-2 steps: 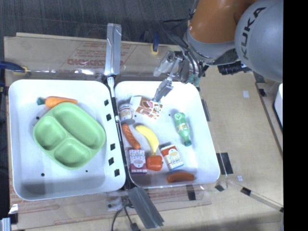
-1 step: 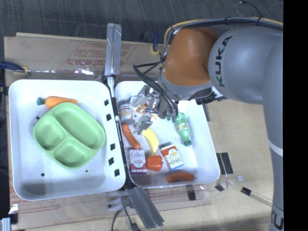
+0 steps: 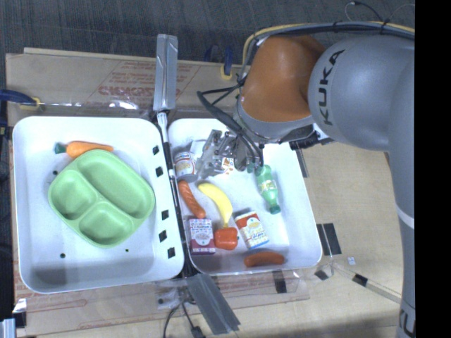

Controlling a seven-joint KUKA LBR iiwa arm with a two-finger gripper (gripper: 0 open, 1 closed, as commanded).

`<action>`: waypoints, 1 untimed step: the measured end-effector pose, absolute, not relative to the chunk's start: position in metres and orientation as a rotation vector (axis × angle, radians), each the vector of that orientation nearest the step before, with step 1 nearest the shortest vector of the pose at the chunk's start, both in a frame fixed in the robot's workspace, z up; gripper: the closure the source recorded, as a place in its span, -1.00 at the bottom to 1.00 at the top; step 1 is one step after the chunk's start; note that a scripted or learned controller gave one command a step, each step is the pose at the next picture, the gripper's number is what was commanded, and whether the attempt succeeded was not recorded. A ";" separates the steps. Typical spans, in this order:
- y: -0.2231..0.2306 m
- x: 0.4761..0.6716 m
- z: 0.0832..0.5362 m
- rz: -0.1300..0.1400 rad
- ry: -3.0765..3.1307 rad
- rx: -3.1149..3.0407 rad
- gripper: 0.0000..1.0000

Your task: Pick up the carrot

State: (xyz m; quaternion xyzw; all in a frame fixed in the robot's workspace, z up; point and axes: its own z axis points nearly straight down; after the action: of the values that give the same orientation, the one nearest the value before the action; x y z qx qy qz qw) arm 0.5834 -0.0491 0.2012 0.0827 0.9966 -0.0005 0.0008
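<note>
Arm (image 3: pixel 359 83): cut off by the right edge; its bulk covers the right bin's (image 3: pixel 299 210) far corner.
Tool (image 3: pixel 224 153): blurred, finger state unreadable.
Carrot (image 3: pixel 88 147): lower edge tucked behind the green tray (image 3: pixel 102 197).
Carton labels (image 3: pixel 201 234): too small to read.
Worktop (image 3: pixel 352 259): runs off the bottom edge.

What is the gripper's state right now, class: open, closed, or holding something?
Gripper: cannot be told; it sits low in the right bin, far from the carrot in the left bin.
</note>
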 end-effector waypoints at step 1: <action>-0.133 0.617 0.264 -0.004 3.122 0.331 1.00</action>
State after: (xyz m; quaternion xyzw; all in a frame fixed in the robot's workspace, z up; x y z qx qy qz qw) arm 0.6172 -0.1330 0.2638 0.1053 0.9944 -0.0011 0.0013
